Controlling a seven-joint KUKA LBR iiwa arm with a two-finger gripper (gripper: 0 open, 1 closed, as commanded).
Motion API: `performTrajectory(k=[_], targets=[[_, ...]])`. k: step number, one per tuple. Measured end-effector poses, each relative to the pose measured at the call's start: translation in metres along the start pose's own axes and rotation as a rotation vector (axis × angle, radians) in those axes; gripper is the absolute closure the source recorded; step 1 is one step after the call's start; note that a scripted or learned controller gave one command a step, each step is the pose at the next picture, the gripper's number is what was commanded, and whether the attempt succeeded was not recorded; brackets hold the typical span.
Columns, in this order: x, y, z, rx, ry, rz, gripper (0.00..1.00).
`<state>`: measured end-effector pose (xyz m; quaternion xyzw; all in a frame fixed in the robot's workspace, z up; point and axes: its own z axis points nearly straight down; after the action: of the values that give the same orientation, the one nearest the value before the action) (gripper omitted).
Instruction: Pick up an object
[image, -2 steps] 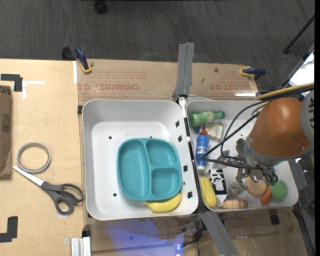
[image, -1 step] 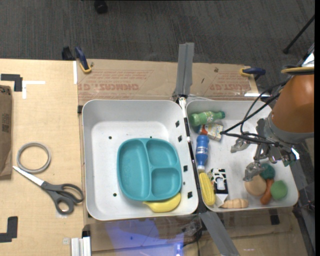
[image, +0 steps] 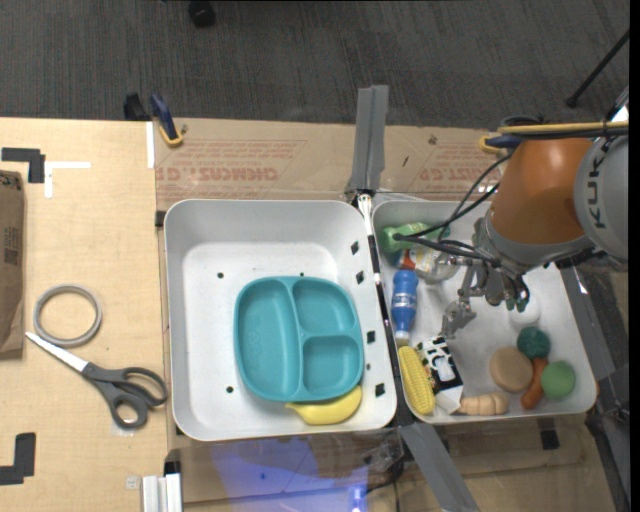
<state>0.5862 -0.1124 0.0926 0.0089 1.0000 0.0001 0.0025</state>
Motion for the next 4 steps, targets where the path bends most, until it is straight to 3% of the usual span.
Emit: performTrajectory(k=[1,2,3,4], targets=[[0.057,-0.005,-0.001,0.003,0.0,0.06,0.0],[0.002,0.002,-0.001,0.005,-0.003,0.119,0.0],[0.063,0.013,0.0,0.003,0.001,0.332,0.0],[-0.018,-0.014,0.001,0.002,0.002,0.411,0.0]])
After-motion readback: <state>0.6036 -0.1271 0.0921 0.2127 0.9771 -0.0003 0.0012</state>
